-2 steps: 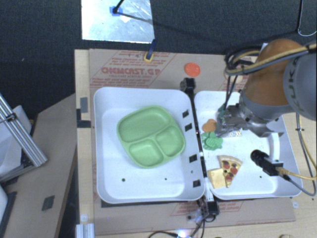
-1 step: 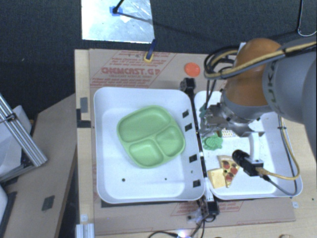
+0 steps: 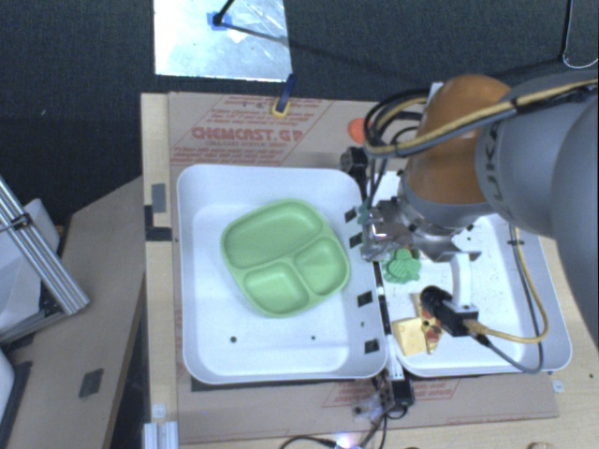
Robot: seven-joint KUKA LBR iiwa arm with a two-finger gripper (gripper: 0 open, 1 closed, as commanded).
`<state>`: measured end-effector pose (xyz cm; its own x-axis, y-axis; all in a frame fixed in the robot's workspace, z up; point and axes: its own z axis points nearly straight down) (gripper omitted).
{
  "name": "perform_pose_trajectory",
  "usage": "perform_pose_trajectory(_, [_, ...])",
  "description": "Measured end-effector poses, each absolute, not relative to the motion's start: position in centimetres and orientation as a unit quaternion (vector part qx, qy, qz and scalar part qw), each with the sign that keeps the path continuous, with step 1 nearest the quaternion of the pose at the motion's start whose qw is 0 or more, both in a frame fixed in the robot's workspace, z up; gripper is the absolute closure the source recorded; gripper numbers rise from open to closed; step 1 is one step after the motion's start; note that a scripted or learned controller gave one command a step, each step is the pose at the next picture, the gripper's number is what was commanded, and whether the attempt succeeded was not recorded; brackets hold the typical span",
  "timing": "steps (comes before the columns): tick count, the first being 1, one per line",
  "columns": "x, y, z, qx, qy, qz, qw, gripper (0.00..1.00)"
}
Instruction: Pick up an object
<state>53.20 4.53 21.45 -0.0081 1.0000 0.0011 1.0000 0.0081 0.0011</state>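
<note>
Where the 2 white bins meet, you have the arm reaching over the right bin, its gripper low above a green leafy object; you cannot tell its state. Also right bin: 1 yellow block near the front. Left bin: 1 green 3-compartment tray.

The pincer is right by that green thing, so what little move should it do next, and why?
Probably a small drop straight down. The pincer hangs just above the green thing in the right bin, near the wall between the bins. I can't see anything between its fingers yet.
</note>
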Motion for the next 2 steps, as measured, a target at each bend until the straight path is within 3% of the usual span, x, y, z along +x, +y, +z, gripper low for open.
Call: perform_pose_trajectory(2, [53.1,5.0,23.3,-0.705,-0.710,-0.0013,0.000,1.00])
